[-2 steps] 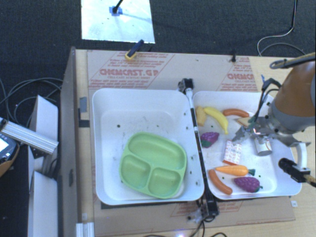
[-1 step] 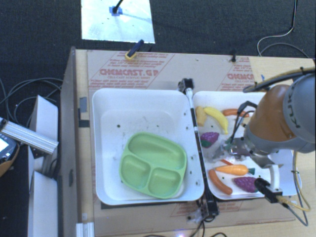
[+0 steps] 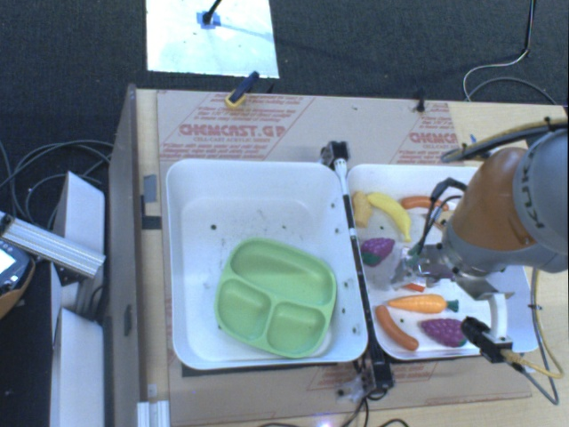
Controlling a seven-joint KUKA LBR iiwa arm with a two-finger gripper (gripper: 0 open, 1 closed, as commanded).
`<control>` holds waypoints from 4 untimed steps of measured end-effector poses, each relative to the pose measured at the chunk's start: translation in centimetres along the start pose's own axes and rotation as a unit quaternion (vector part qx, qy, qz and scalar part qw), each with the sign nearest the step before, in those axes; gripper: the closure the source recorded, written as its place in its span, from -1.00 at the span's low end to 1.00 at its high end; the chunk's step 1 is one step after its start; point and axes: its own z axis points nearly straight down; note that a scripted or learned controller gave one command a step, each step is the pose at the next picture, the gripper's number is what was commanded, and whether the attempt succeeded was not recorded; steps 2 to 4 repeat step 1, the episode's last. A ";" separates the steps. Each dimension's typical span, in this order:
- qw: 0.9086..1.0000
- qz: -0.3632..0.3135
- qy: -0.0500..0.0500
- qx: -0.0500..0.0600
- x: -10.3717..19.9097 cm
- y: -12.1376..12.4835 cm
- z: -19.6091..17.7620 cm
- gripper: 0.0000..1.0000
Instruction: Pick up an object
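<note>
The right bin (image 3: 366, 181) holds toy food: a yellow banana (image 3: 391, 210), a purple grape bunch (image 3: 377, 250), an orange carrot (image 3: 418, 304), a red sausage (image 3: 396, 327), a second purple bunch (image 3: 444, 331) and an orange piece (image 3: 418, 203) at the back. My gripper (image 3: 415, 267) hangs low in the middle of this bin, just right of the first grape bunch and above the carrot. The grey arm with its orange band (image 3: 487, 212) covers the bin's right part.
The left bin (image 3: 191, 203) holds a green divided plate (image 3: 277, 297). A black divider bar (image 3: 350, 229) runs between the two bins. Cables (image 3: 524, 367) trail off the right bin's front corner. A yellow-and-blue tool (image 3: 240, 90) lies on the cardboard behind the bins.
</note>
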 end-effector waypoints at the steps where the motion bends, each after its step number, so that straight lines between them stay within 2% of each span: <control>1: 1.000 -0.001 0.000 0.000 7.1 7.4 -8.8 1.00; 4: 1.000 -0.001 0.000 0.000 7.1 7.4 -8.8 1.00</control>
